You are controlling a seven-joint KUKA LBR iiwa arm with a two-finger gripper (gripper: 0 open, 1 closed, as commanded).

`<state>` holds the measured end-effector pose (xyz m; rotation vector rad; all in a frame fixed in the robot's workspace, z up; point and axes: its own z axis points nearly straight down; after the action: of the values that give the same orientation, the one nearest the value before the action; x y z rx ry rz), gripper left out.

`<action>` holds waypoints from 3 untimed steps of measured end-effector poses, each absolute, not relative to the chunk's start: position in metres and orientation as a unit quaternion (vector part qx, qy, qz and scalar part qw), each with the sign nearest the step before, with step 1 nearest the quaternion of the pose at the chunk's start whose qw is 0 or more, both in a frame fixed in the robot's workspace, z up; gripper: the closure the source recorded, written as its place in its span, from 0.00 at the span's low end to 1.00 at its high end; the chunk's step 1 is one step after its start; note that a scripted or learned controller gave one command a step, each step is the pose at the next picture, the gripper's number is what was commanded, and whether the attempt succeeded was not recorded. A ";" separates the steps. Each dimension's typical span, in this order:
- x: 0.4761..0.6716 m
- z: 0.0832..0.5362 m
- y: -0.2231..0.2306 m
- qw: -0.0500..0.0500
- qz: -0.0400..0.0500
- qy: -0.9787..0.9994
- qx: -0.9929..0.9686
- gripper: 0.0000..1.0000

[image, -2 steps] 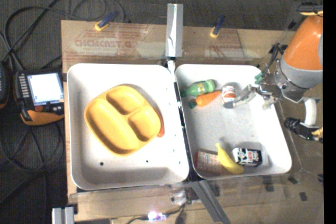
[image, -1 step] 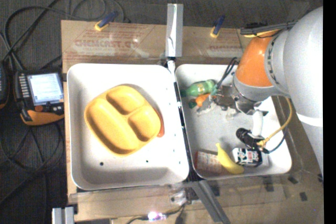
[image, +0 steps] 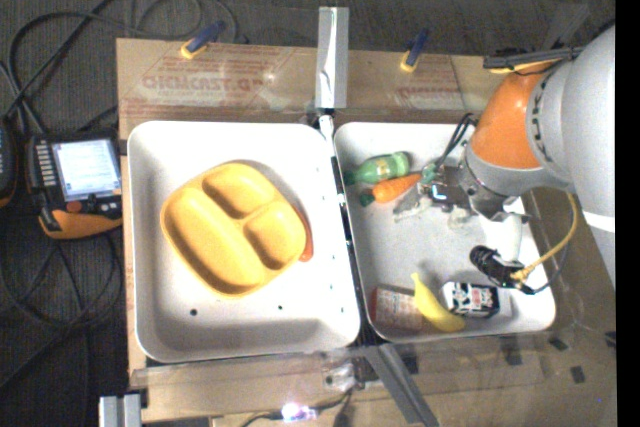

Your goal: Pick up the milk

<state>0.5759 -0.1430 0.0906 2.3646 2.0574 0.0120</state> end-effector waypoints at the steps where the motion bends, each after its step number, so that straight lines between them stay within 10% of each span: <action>1: 0.549 0.108 -0.136 -0.002 -0.001 0.588 0.809 0.00; 2: 0.483 0.208 -0.204 0.000 -0.002 0.582 0.813 0.00; 3: 0.497 0.116 -0.163 -0.001 -0.002 0.515 0.857 0.00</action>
<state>0.4966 -0.1634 0.1164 2.6954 1.6193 -0.0061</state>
